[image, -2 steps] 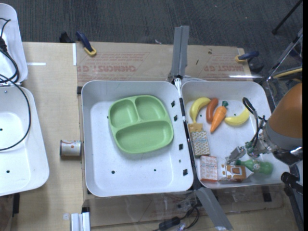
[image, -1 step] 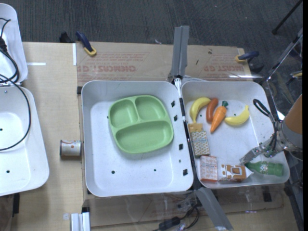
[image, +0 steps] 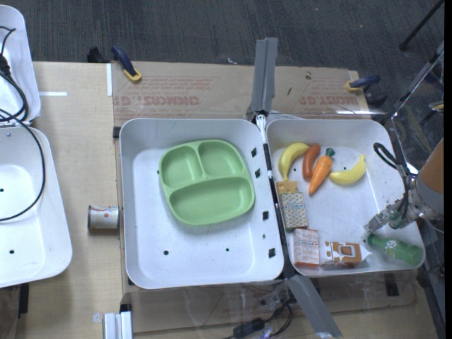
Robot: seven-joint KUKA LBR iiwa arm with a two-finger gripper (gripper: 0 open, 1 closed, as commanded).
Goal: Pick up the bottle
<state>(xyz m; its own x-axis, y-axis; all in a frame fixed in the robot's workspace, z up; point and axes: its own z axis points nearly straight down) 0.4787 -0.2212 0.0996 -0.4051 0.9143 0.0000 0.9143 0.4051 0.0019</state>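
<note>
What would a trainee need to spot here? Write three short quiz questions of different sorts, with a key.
1. True or false: the green bottle lies on its side in the right bin.
2. Which bin holds the green divided plate? A) left B) right
3. Fill in: the gripper is just above the bottle's ____ end.

Key: 1 true; 2 A; 3 left (cap) end.

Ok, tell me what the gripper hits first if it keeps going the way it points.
Probably the bottle: the gripper angles down toward the right bin's near right corner, just above the bottle's cap end. Depth is unclear, so it might meet the bin floor beside it.
</note>
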